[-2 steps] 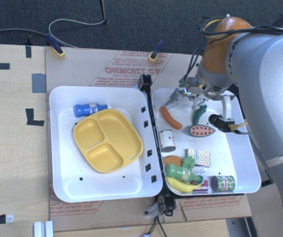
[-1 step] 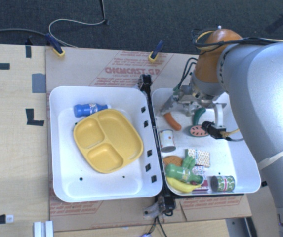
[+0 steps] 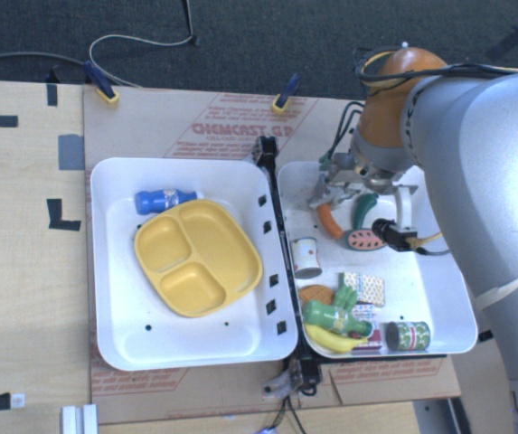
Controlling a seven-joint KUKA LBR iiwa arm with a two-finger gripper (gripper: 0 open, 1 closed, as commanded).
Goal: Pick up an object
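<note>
while the gripper hangs at 12 o'clock in the right bin, state unclear | carrot just below it | left bin: yellow tray, blue bottle at 11 o'clock

Robot lab bench: arm reaching over two white bins sitting on clamped cardboard, toy food lying in the bin under the arm, cable trailing behind the cardboard.

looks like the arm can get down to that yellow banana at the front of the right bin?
Probably yes. The banana lies exposed from above in the right bin, though a green toy touches its back edge and a can sits nearby, so the fingers have little room.
</note>
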